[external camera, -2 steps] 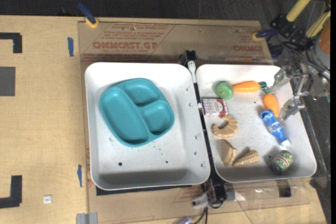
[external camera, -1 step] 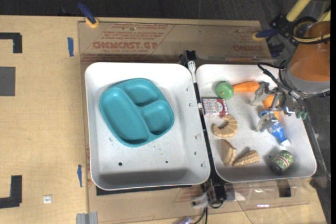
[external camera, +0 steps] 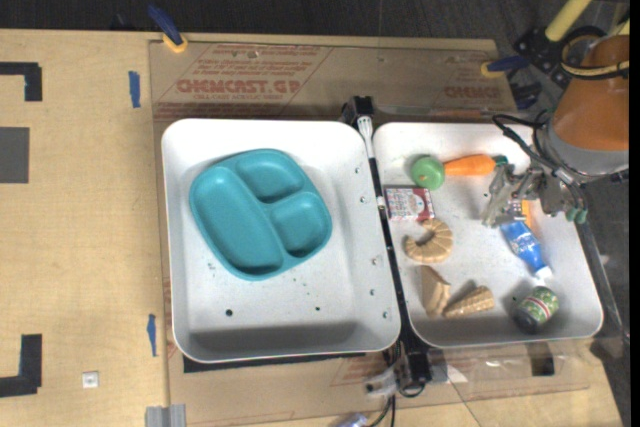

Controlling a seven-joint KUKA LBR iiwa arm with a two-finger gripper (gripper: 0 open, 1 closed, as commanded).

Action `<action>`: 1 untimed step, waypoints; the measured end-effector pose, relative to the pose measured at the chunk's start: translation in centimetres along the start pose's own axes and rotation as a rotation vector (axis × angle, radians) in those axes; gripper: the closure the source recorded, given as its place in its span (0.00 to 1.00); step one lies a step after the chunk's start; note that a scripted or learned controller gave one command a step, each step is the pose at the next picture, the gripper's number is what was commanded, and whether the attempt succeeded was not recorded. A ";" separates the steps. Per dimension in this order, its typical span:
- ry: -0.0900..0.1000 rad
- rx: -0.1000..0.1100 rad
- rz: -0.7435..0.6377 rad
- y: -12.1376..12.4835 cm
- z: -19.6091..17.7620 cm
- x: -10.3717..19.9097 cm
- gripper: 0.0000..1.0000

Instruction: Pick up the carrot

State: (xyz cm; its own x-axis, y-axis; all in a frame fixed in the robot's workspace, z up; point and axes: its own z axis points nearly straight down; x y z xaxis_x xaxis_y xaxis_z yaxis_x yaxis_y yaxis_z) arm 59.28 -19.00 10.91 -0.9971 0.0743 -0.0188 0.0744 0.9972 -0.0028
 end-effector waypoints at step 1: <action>-0.009 0.002 -0.002 0.1 -1.2 -0.3 1.00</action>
State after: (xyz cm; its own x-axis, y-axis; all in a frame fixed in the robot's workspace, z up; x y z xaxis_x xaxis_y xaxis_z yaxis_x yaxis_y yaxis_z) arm 59.56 -18.93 12.09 -0.9970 0.0726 -0.0282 0.0727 0.9973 -0.0048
